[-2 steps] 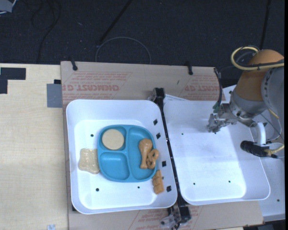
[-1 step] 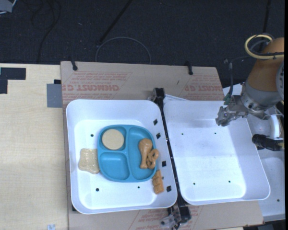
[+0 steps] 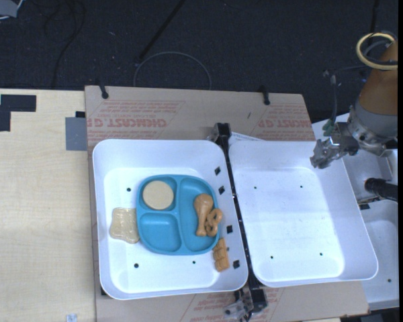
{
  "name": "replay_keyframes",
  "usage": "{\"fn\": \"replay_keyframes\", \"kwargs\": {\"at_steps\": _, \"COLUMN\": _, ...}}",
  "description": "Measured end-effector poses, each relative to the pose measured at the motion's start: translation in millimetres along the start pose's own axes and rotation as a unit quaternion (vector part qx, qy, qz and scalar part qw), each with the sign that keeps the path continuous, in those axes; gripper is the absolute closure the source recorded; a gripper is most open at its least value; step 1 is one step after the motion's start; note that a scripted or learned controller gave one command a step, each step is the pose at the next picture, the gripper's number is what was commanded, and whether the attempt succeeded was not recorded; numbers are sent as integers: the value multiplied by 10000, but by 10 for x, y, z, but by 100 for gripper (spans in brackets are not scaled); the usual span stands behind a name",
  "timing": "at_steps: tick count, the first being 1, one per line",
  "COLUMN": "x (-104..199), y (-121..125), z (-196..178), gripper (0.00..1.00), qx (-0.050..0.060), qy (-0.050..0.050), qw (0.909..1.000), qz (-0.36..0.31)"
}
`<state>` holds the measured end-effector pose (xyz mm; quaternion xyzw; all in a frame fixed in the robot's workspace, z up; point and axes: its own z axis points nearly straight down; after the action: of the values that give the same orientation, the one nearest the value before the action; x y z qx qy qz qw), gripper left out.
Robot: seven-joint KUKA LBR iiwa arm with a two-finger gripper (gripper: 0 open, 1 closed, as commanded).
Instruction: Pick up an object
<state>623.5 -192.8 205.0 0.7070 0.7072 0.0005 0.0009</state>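
Overhead, the desk (image 3: 40,200) carries two shallow white bins side by side on a sheet of cardboard (image 3: 188,113). The left bin (image 3: 111,156) holds a blue divided plate (image 3: 166,237). A round tan cookie-like disc (image 3: 158,194) lies in the plate's upper left compartment, and a knobbly tan pretzel-shaped piece (image 3: 207,215) lies in its right compartment. A pale, toast-like piece (image 3: 124,225) rests on the bin floor, touching the plate's left edge. A small brown lump (image 3: 221,255) sits on the bin floor just beside the plate's lower right corner, near the divider between the bins. The right bin (image 3: 302,213) lies next to it. The arm (image 3: 378,92) comes in from the right, and its tool (image 3: 321,155) hangs over the upper right corner of the right bin, well apart from the plate and the food pieces. Whether the tool is open or closed cannot be told; it is too small and dark.
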Motion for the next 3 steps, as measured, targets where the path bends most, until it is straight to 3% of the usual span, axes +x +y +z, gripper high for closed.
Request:
{"fn": "replay_keyframes", "kwargs": {"at_steps": 2, "x": 23, "y": -1, "z": -933, "gripper": 100, "qx": -5, "qy": -1, "qw": 10000, "qz": -7}}
{"fn": "replay_keyframes", "kwargs": {"at_steps": 3, "x": 559, "y": -180, "z": -853, "gripper": 100, "qx": 30, "qy": 15, "qw": 10000, "qz": -19}}
